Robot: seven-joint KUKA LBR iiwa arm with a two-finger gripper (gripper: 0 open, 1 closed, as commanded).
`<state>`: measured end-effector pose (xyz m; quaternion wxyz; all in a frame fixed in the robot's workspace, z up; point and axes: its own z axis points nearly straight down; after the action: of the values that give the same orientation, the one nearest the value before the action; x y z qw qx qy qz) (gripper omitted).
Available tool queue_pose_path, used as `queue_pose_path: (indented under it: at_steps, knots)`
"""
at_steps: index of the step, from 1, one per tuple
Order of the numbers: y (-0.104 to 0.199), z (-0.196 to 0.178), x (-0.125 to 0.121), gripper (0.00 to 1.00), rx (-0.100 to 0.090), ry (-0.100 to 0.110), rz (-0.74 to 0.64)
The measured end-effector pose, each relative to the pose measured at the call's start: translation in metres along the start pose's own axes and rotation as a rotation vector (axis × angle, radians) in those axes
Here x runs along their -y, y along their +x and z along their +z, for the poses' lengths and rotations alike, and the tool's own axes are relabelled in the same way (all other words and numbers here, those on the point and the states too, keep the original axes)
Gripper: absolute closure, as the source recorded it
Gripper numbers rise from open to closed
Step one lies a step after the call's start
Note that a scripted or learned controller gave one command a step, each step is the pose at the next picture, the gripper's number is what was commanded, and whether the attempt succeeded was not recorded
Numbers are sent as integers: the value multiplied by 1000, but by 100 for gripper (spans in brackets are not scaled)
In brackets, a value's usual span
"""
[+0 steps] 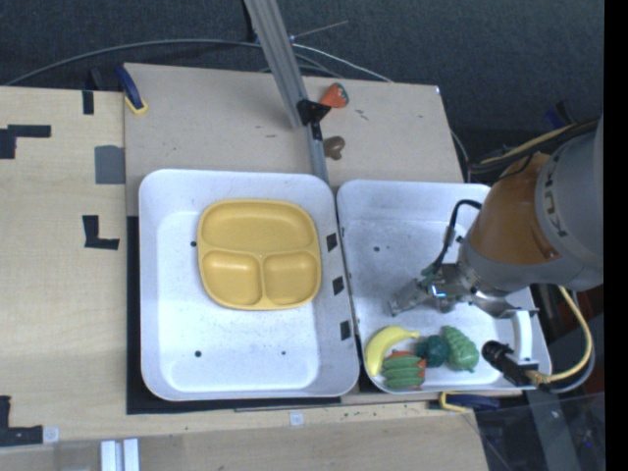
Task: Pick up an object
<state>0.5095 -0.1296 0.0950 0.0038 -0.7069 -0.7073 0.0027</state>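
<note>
A: What lies nearest the front edge?

B: In the right bin [392, 209], pressed into its front strip, a cluster of toy food: a yellow banana [386, 342] curving along the front-left corner, a carrot-like piece [403, 370] just below it against the front wall, a dark teal piece [431, 348] beside that, and a green leafy vegetable [459, 348] to its right. They touch one another, with little room between them and the rim.

A: And the gripper?

B: The gripper [407, 300] hangs just behind that cluster, over bare bin floor, apart from the banana. Its fingers look slightly parted with nothing between them, though the metal blurs into the white floor, so I say that loosely.

A: Open room?

B: The far half of the right bin is bare. In the left bin [157, 292], the front half is bare too; a yellow divided plate [260, 253] sits toward its far side, clear of the walls.

A: Beyond the bins?

B: A grey pole [280, 52] slants up from the divide between them, with a small orange object [336, 94] on the bench just beside it.
</note>
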Motion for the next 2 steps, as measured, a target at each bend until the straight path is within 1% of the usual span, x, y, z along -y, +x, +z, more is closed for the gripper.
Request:
queue_pose_path:
  at_steps: [1,2]
  knots:
    - [0,-13,-1,100,0,-4,-1]
    - [-4,-56,-1,100,2,-11,0]
